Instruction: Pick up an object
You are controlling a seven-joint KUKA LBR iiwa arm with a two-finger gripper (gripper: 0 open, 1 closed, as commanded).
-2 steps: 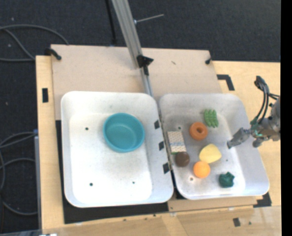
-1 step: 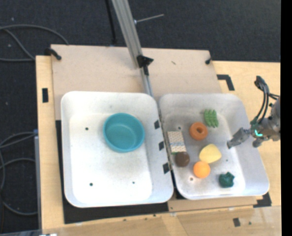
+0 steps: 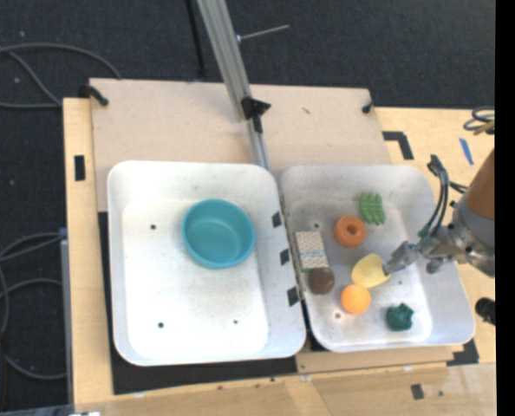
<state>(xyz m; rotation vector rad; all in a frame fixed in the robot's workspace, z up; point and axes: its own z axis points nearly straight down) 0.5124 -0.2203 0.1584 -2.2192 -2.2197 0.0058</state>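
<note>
The metal mast (image 3: 231, 59) rising from the bench's far edge stands nearest the camera, clear of the work. In the right bin (image 3: 327, 189) the gripper (image 3: 400, 258) sits at about three o'clock, its tip touching or just beside the yellow object (image 3: 369, 271); whether it is parted or closed cannot be told, and nothing is seen held. The orange ball (image 3: 355, 299) lies at six o'clock of the yellow object, the brown object (image 3: 320, 280) at nine, the orange ring (image 3: 350, 231) at eleven, the dark green object (image 3: 400, 317) at five. The likely risk is that the rounded yellow object slides away, or a crowded neighbour gets nudged or pinched.
</note>
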